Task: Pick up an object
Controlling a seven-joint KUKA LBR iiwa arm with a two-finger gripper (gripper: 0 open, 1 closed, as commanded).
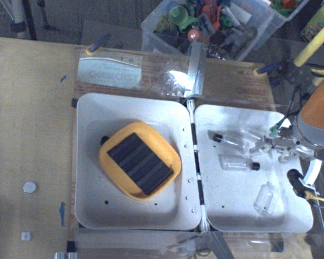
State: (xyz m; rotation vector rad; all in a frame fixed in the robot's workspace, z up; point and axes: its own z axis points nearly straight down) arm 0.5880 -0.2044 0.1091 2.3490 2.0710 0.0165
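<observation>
Two white bins sit on the desk, the right bin holding clear vials, light, slick, best pinched mid-body, while the pincer hovers close by, probably empty, its opening too blurred to tell.

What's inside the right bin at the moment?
The right bin holds three clear vials, two of them with black caps, scattered on its floor. The gripper hangs over its far right side and covers the floor there.

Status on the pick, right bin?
Gripper low over right bin, nothing visibly held. Clear vials loose beside it. Yellow object in left bin.
</observation>
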